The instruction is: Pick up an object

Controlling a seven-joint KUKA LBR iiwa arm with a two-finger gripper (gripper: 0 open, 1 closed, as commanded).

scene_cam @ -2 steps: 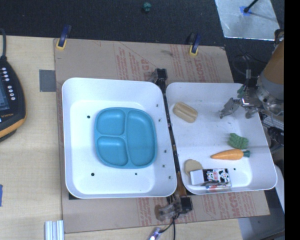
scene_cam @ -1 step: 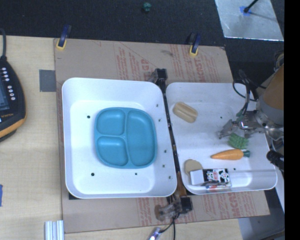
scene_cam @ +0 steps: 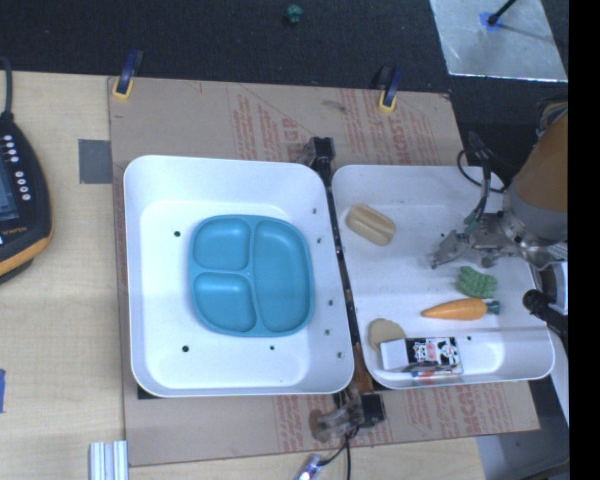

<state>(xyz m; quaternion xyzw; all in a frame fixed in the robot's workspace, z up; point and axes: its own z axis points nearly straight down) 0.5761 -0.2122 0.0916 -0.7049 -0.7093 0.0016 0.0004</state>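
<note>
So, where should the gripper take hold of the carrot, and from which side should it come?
Probably across the thick orange middle of the carrot, coming straight down from above. It lies flat in the right bin, long axis left to right, so the fingers should close across its narrow width. Its pointed left tip is thin, and the green piece lies just behind, so stay centred.

I see my pincer (scene_cam: 467,246) low over the right bin (scene_cam: 400,183), just above a green toy (scene_cam: 477,281) and an orange carrot (scene_cam: 458,310). A bread roll (scene_cam: 370,224) lies well to its left — a small printed box (scene_cam: 421,355) sits at the near wall. The left bin (scene_cam: 150,268) holds a blue divided plate (scene_cam: 251,274).
</note>
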